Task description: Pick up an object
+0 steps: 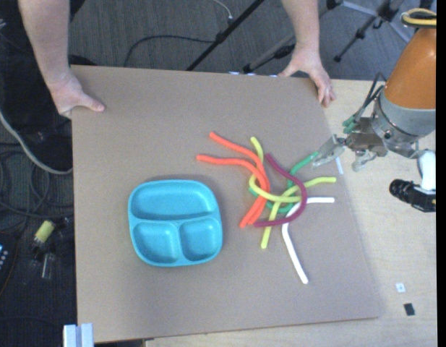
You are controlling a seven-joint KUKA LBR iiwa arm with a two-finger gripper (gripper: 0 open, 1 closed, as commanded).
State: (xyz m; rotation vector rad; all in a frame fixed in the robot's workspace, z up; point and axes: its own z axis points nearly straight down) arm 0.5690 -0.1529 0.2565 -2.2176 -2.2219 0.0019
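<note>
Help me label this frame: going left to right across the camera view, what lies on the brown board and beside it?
Blue divided tray → tangle of colored flexible strips → claw, at the board's right edge.

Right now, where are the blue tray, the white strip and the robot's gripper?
blue tray [170, 196]: camera view, floor of its long top compartment.
white strip [295, 258]: camera view, its lower straight stretch.
gripper [331, 153]: camera view, between its fingertips, beside the tangle.

A blue three-compartment tray [176, 221] is set on a brown board [136, 143]. Black cables [20, 186] are seen on the floor at left.
</note>
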